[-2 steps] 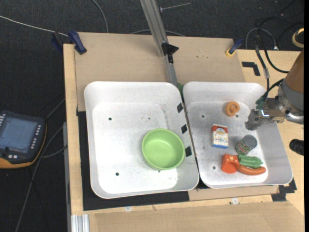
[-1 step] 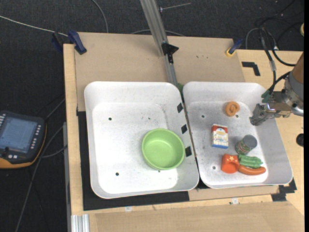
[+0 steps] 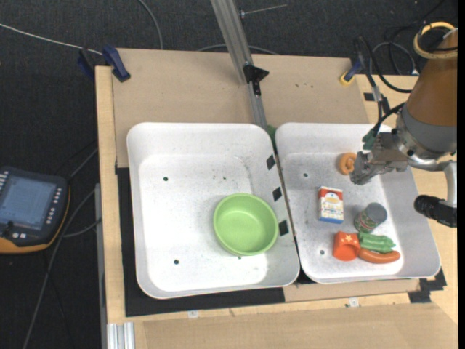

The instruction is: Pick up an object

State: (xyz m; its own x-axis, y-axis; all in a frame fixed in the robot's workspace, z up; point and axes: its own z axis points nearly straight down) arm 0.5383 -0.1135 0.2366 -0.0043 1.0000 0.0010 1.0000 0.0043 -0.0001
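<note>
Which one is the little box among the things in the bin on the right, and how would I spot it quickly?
Start at the right-hand white bin, the one the arm reaches over. Near its middle lies a small carton, upright in the picture, white with a red top and a blue band at the bottom. It is the only flat, boxy item there; the neighbours below it are rounded, namely a grey can and orange-red toys.

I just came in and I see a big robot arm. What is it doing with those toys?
The robot arm is trying to pick something up. Its gripper is down in the right bin, right beside a small orange thing, but it holds nothing that can be seen. Close by lie a little carton, a grey can, an orange cup and a toy hot dog. A green bowl sits in the left bin.
</note>
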